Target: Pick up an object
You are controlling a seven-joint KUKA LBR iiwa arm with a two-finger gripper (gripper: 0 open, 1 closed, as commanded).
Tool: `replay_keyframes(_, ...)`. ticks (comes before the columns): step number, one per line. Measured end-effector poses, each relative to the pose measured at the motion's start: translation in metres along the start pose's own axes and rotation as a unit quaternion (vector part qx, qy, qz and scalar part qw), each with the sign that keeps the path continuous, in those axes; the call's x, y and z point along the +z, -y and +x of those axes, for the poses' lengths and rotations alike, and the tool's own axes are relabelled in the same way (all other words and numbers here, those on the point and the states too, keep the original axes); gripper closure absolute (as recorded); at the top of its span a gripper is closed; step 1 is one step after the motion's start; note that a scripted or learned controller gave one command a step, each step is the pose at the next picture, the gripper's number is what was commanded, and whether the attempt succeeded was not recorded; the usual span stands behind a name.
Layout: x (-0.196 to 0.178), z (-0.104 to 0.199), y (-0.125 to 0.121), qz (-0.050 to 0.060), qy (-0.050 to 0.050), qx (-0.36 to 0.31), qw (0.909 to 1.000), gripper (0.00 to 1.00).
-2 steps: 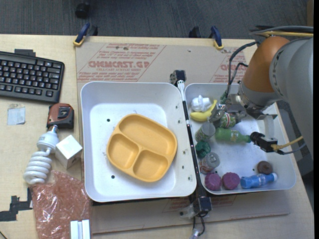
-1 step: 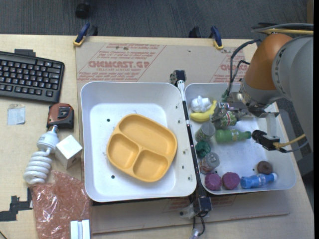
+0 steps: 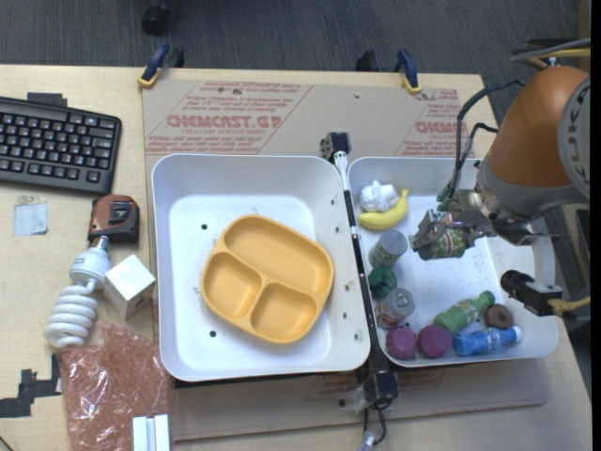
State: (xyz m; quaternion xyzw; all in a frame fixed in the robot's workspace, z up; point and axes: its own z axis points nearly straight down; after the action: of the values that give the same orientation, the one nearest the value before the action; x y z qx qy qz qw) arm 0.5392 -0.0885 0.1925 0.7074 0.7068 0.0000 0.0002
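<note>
Divided tray (image 3: 268, 280) lies in the left bin (image 3: 178, 181). Right bin (image 3: 535, 346) holds banana (image 3: 383, 216) at back, bottle (image 3: 485, 340) at front. Keyboard (image 3: 56, 144), bulb (image 3: 77, 294) left on the surface (image 3: 56, 83).

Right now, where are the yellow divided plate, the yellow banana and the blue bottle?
Yellow three-compartment plastic plate (image 3: 269, 278): camera view, on its centre ridge, left bin.
Yellow banana (image 3: 383, 216): camera view, mid-curve, right bin.
Blue plastic bottle (image 3: 485, 341): camera view, mid-body, right bin's near edge.
</note>
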Motion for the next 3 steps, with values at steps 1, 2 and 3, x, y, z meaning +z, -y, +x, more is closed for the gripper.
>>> replay_keyframes(1,-0.058,0.052,0.061,0.000,0.000,-0.001,1.0000,1.00)
replay_keyframes(2,-0.053,0.116,0.003,0.000,0.000,-0.001,1.0000,1.00)
replay_keyframes(3,-0.054,0.090,-0.040,0.000,0.001,0.000,1.0000,1.00)
